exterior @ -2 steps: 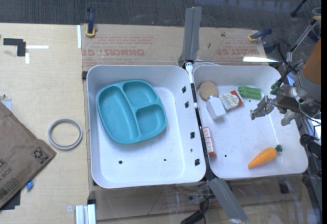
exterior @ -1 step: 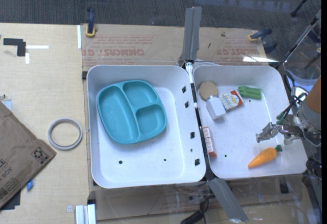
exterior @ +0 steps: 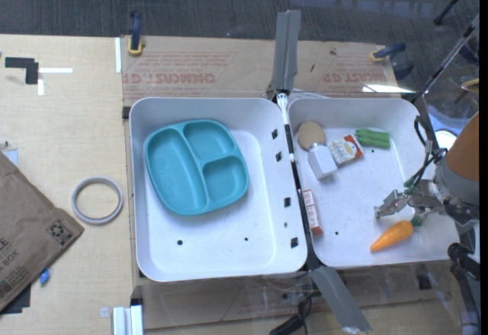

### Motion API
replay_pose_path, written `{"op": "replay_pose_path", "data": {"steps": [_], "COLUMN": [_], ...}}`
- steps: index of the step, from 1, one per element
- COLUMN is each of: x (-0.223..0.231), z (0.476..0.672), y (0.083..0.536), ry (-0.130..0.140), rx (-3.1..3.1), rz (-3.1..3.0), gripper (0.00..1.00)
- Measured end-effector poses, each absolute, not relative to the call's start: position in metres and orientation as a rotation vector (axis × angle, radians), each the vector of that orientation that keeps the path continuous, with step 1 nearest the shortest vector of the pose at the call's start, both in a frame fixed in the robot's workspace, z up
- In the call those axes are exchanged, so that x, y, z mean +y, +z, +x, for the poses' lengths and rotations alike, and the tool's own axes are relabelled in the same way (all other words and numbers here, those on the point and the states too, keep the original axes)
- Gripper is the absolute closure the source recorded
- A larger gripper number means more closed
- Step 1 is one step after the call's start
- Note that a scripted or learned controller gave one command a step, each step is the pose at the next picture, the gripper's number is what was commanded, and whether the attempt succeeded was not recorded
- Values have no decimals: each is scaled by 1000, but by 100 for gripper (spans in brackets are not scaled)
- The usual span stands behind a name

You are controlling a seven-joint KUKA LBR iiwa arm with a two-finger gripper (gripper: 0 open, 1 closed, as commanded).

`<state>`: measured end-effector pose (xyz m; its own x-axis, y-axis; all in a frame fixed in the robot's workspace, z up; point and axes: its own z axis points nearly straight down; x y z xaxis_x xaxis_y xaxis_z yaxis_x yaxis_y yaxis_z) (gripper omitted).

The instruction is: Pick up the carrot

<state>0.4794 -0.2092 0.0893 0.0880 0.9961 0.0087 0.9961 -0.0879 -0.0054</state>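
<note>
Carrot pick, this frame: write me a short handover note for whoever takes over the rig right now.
Gripper: low in the right bin, just above and left of the carrot; whether it is open or shut is unclear, and nothing shows between its fingers.
Carrot: lying on the right bin's floor near the front right corner, green end toward the arm.
Done: arm is down next to the carrot.
Left: grasp the carrot and lift it. The teal plate sits in the left bin, well apart.

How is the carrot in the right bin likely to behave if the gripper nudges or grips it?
The carrot looks like a smooth, tapered toy, so it is probably stiff and light. Lying on its side on the right bin floor, it may roll or pivot. Its tapered surface could slip from the gripper.
</note>
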Motion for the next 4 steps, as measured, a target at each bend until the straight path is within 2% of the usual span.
{"op": "replay_pose_path", "data": {"steps": [1,2,3,4], "x": [-183,-207,-207,-177], "z": [498,478,481,528], "y": [131,89,96,146], "ry": [6,1,-1,8], "rx": [-1926,-2095,-2098,-1932], "rz": [-2475,-2331,-2335,-2471], "gripper": [0,0,100,100]}}
